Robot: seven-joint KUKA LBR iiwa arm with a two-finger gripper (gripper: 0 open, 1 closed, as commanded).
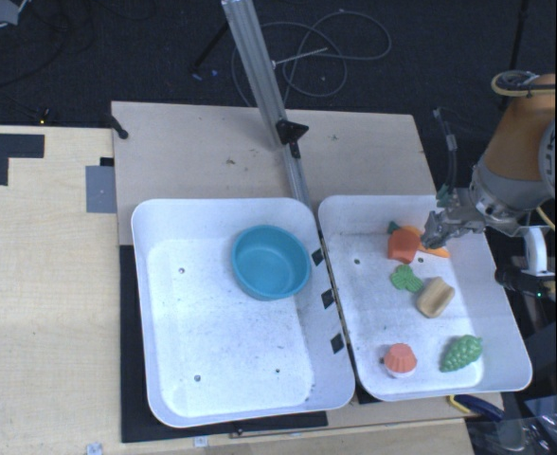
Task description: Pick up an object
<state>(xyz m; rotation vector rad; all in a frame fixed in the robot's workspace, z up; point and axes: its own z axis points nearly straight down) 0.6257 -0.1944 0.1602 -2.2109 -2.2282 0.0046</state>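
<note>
The arm reaches in from three o'clock and its hand (pixel 438 227) sits low over the right bin (pixel 506 368), at the bin's one o'clock corner. Whether the hand is open or closed I cannot tell; it is dark and small against the bin wall. It hangs just beside the orange block (pixel 404 245), at that block's three o'clock, which suggests the block is the thing it is after, with a thin orange sliver (pixel 437 251) lying under the hand as well.

The orange block is squat and blocky, with a darker bit at its top edge. The rest of the toys lie spread through the same bin, apart enough for a grasp: a green piece (pixel 406 279) at the block's six o'clock, a tan chunk (pixel 435 298) near it, a small orange-red ridged toy (pixel 401 359) and a green grape bunch (pixel 460 353) toward six o'clock. The left bin (pixel 165 387) holds a blue bowl (pixel 270 262), upright, at its one o'clock.
</note>
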